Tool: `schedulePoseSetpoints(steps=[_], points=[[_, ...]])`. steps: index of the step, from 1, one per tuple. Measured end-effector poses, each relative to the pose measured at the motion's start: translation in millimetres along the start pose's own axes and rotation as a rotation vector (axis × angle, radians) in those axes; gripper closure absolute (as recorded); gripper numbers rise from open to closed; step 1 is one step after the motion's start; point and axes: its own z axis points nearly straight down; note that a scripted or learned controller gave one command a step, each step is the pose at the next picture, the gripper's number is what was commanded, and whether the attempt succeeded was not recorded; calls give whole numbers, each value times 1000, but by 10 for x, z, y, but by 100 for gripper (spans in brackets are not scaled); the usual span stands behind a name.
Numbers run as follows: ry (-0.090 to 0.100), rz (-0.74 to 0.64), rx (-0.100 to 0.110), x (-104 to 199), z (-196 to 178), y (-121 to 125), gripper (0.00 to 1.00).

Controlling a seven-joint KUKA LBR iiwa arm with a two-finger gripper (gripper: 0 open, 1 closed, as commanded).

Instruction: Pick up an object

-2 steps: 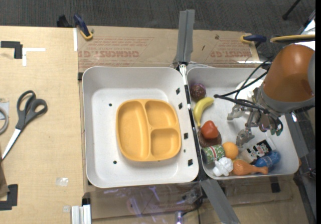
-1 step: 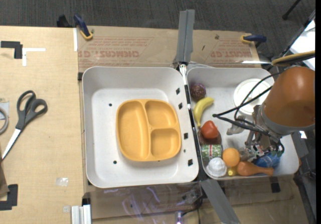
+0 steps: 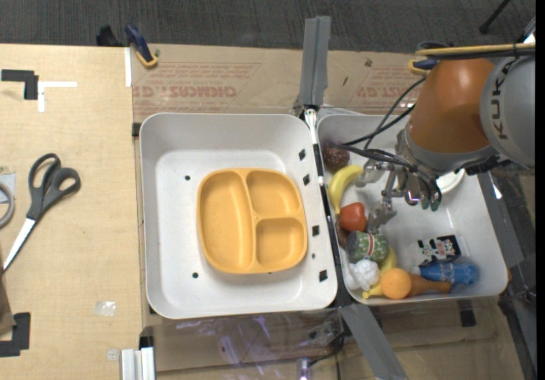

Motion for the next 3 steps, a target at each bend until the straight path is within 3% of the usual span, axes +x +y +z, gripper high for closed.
schedulePoseSetpoints(steps=[1, 2, 3], points=[[2, 149, 1, 507, 5, -197, 0], [3, 187, 0, 480, 5, -220, 0], [-2, 311, 2, 650, -3, -15, 0]])
